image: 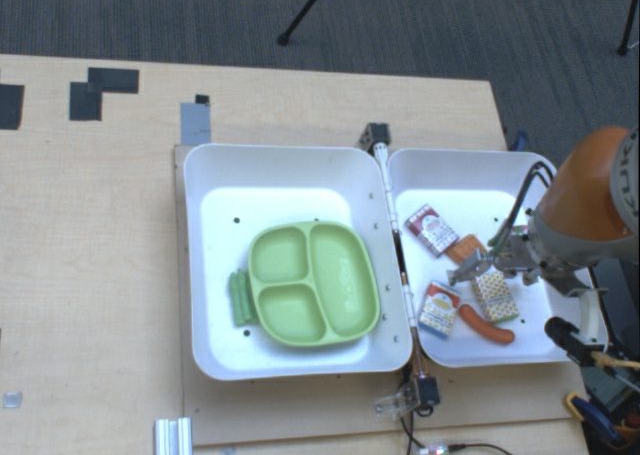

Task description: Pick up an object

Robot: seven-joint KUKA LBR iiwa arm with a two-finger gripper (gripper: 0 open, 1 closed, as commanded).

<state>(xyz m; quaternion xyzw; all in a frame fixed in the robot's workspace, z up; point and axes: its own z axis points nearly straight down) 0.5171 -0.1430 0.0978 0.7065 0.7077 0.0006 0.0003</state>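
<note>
The two-finger gripper hangs low in the right white bin, fingers spread and holding nothing, just beside the small orange block. Close below lie a speckled cracker-like square and a glossy red sausage.

Lighting bright, even, from overhead. White bins near overexposure on their floors, with soft grey shading along inner walls. Faint short shadows beneath the green divided plate. Arm slightly blurred at right. Bench wood grain soft; overall resolution low.
</note>
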